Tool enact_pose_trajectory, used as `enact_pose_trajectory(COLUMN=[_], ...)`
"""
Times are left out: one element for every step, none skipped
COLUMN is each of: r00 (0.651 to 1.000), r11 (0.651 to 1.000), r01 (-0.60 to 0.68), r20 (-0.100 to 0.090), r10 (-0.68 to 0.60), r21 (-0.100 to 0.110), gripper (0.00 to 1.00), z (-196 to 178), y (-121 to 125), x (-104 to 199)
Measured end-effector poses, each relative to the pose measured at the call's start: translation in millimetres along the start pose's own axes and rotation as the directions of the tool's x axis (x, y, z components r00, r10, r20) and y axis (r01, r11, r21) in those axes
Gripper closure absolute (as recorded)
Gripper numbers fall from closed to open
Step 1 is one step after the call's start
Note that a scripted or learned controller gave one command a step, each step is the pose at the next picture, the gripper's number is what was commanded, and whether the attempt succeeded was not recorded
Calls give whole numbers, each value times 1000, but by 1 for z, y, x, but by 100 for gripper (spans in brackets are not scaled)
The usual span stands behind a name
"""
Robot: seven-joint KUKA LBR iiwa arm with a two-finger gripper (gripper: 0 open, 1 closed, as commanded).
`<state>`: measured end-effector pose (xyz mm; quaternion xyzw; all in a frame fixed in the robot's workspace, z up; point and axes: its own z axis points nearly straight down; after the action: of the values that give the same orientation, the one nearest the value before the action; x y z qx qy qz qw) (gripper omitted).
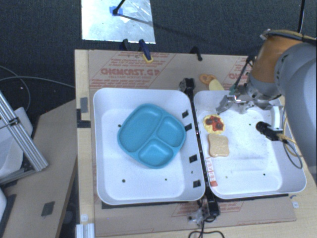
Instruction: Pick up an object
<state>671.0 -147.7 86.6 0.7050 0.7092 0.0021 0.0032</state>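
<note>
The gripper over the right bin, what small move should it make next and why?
Probably lower the gripper a little toward the red-topped toy food. It sits just beside the gripper in the right bin, and nothing is visibly held yet.

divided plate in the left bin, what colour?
Light blue all over, no pattern. The divided plate shows plainly in the camera view, lying in the left bin.
</note>
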Motion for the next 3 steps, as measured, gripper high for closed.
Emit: enact_pose_trajectory(r00=[1000,1000,1000], r11=[1000,1000,1000], r01=[-5,-1,0], r20=[2,-2,-2], r10=[5,1,0], r21=[-2,9,3], gripper=[0,0,0], z=[-2,-99,-99], y=[-56,-79,-34], x=[28,110,141])
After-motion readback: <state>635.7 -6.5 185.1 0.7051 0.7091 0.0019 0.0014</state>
